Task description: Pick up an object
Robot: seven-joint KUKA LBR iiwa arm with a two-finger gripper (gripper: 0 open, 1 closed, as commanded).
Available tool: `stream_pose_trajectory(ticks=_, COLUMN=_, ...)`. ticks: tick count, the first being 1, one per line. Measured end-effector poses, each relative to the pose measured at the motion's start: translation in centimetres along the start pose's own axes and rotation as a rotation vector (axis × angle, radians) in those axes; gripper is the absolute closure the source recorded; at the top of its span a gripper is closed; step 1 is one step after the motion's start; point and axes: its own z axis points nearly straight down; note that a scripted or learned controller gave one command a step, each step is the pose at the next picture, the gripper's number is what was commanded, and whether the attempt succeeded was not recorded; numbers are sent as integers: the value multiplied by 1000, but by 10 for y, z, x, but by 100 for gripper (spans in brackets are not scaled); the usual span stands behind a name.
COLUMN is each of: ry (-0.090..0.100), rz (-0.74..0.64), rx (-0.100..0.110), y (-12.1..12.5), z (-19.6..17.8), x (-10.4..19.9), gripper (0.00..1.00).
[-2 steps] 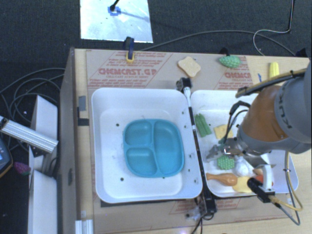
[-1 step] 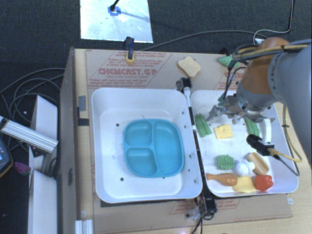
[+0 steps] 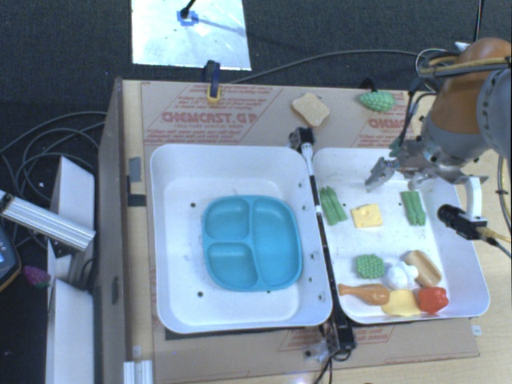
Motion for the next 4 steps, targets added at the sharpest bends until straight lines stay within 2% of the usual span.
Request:
stream_pose_trajectory(ticks=1, ry=2, rz=1, rx=5, y=-56, z=42, x=-4, gripper=0)
stream_pose_trajectory(ticks=2, ry=2, rz=1, rx=3, y=-104, z=97, x=30, gripper=0)
stream_pose_trajectory(ticks=3, ry=2, rz=2, rx=4, y=-117, z=97, x=33, gripper=0)
stream_pose_trajectory(ticks=4, ry=-1, rz=-1, rx=0, y=4, z=96, x=-37, gripper=0)
